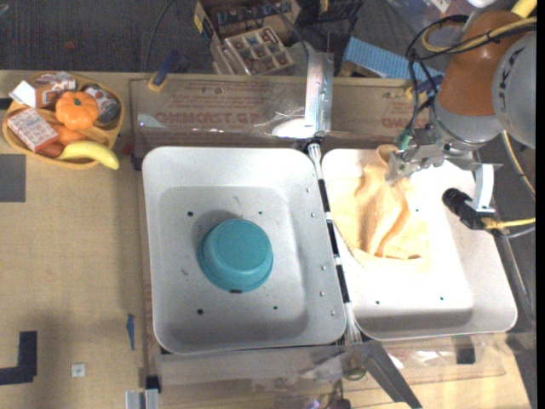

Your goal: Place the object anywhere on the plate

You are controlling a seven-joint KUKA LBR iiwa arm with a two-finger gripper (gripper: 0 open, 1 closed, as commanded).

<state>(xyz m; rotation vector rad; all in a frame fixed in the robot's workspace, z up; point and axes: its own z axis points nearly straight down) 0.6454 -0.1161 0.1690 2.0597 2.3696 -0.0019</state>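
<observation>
My tool [407, 162] sits at the upper edge of the right bin [490, 309], its fingers pinched on the top of a pale yellow cloth [387, 216] that hangs and drapes down onto the bin floor; I judge it held by one end so it can be carried across. The teal plate [238, 254] lies upside-down-looking in the left bin [166, 177], well apart, with the two bins' rims between. A fruit basket [64, 122] rests upper left on the counter [68, 254].
</observation>
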